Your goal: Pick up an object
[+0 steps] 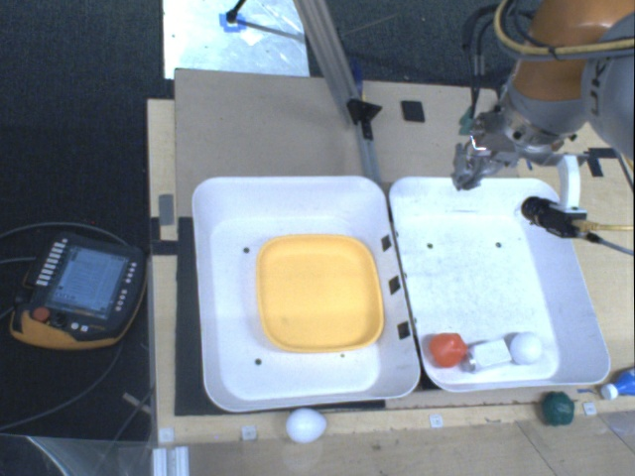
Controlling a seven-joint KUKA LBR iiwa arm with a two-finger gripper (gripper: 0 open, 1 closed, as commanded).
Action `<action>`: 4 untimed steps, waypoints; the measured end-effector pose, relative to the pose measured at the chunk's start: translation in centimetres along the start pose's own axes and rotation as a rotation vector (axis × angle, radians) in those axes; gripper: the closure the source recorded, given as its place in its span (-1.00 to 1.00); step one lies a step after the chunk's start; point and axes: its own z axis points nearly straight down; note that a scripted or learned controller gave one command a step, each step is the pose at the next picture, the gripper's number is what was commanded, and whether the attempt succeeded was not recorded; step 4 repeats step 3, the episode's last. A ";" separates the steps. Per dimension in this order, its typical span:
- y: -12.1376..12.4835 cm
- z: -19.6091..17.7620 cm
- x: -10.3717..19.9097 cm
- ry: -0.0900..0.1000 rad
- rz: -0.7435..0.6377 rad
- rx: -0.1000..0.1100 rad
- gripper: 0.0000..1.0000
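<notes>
Fingers: drawn together into one narrow dark tip, nothing between them.

Gripper point(466, 178): above the right bin point(496, 266), at its 12 o'clock rim, a little toward 11. Grey wrist and orange band rise behind it toward 1 o'clock.

Right bin, contents: three small things in a row along the 6 o'clock wall, well apart from the gripper.
- Red lump point(446, 349), at the row's 9 o'clock end.
- White tube point(488, 354), lying flat, just beside the lump.
- White ball point(526, 347), touching or nearly touching the tube's 3 o'clock end.

The floor between the gripper and this row is bare and speckled.

Right bin, 2 o'clock rim: black fitting point(546, 213) with a cable, reaching over the rim near the gripper; a white bracket point(568, 181) behind it.

Left bin point(223, 266): yellow plate point(319, 293), square with rounded corners, lying at the centre.

Outside the bins:
- White egg point(306, 425) on the bench, at 6 o'clock of the left bin.
- Green ball point(557, 408) past the right bin's 5 o'clock corner.
- Metal pole point(332, 48) slanting down to the gap between the bins at 12 o'clock.
- Pendant point(77, 296) on the dark floor at 9 o'clock.
</notes>
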 end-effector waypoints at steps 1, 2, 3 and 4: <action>-0.7 0.8 5.9 0.000 -0.001 0.001 1.00; -1.4 0.4 11.3 0.000 0.000 0.000 1.00; -3.9 1.1 16.3 0.000 0.001 0.001 1.00; -3.9 1.1 16.3 0.000 0.001 0.001 1.00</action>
